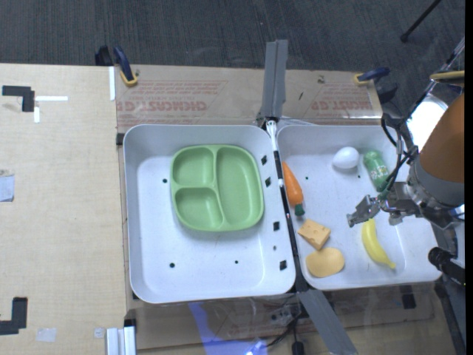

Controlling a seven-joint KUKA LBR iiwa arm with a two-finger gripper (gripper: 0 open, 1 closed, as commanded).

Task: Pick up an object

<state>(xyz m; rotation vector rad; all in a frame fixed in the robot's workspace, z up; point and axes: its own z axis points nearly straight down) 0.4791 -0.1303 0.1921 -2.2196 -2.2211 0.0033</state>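
Note:
The right bin (325, 143) holds several small things: an orange carrot (293, 186) by the divider, a white egg (345, 158), a green bottle (375, 167), a yellow cheese wedge (315, 234), a flat orange-yellow piece (325, 262) and a banana (377, 244). My gripper (362, 210) hangs over the middle of this bin, between the cheese wedge and the banana, just above the banana's upper end. It is open and nothing sits between its fingers.
The left bin (148, 257) carries a green divided plate (218, 187). A raised divider (281, 198) separates the two bins. The arm's orange band (451, 150) and wrist overhang the right bin's right edge. Cardboard lies behind the bins.

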